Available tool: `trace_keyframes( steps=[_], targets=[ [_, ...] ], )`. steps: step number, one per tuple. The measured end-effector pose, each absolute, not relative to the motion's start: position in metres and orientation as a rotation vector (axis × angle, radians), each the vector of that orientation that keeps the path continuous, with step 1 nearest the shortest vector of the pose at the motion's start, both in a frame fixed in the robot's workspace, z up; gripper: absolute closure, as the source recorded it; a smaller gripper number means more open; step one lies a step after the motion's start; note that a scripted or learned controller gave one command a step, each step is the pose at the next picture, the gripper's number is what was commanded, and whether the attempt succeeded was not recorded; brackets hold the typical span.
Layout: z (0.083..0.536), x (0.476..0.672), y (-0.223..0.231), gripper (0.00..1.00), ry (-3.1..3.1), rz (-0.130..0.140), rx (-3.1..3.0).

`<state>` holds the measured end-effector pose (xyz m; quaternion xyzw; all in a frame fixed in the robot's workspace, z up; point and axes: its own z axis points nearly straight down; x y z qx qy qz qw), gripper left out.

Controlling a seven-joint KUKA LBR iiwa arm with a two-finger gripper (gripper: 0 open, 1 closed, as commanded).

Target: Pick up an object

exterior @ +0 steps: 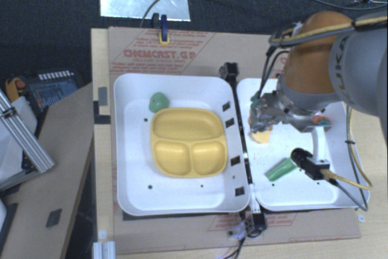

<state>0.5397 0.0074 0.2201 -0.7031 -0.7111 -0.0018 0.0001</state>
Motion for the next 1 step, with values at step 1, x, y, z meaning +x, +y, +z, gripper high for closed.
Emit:
trace_keyframes(
  steps=[1],
  targets=[
    [0.2299,0.5455,0.0637,1.0,-2.233,-0.005,-2.21]
  ],
)
